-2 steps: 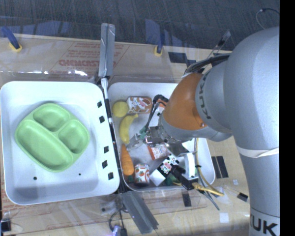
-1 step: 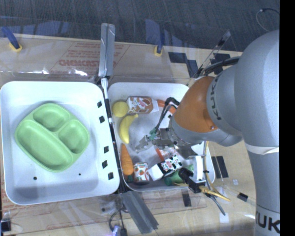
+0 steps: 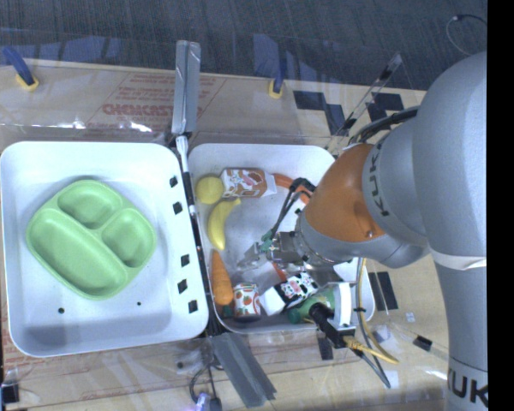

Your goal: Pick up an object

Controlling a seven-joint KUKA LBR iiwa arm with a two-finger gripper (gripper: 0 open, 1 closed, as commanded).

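Grey arm (image 3: 411,187) hangs over the right bin (image 3: 240,154); its end effector (image 3: 278,251) sits low beside the banana (image 3: 218,221), carrot (image 3: 222,282) just below; its opening I cannot tell

One fixed camera looks down aslant over both bins (image 3: 86,157).

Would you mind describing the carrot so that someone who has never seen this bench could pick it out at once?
Start at the right-hand bin, the one crowded with toy food beside the bin holding the green divided plate. Follow its left wall towards the near edge: the carrot lies there, just below the banana. It is the only long, tapering orange piece; the banana and lemon above it are yellow.
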